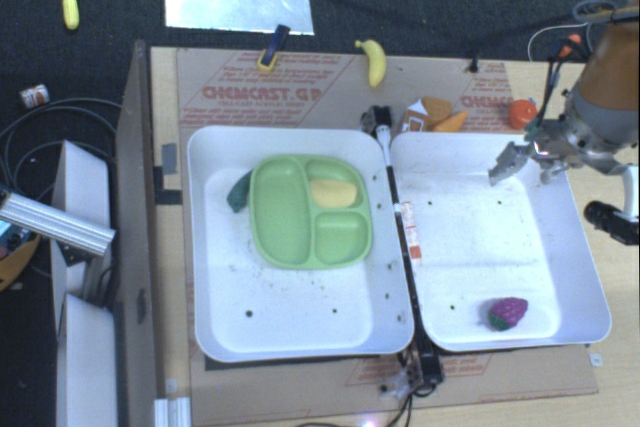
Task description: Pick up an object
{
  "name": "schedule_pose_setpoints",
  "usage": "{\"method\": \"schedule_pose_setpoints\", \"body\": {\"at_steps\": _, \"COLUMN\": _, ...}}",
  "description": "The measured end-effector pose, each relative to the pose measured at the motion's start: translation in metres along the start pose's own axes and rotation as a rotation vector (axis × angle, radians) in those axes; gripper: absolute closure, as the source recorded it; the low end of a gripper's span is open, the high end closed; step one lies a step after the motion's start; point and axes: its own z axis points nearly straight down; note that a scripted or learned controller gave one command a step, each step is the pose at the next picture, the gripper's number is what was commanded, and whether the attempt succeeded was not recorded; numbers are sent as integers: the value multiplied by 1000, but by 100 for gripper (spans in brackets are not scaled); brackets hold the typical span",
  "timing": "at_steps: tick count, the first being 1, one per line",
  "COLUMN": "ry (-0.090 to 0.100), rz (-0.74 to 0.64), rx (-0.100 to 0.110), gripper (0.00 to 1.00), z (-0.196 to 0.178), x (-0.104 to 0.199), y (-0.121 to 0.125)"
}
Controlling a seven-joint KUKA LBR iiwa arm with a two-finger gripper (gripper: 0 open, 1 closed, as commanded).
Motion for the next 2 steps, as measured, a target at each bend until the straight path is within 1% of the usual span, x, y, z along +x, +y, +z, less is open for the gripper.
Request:
{"method": "schedule_pose_setpoints", "body": {"at_steps": 1, "ry": 2, "rz": -6, "rx": 0, "gripper": 0, "z": 2, "x": 46, "y": 8}}
{"method": "schedule_pose_setpoints", "body": {"at_steps": 2, "ry": -3, "rz": 6, "rx": -3, "gripper": 0, "z": 9, "x": -29, "y": 12}}
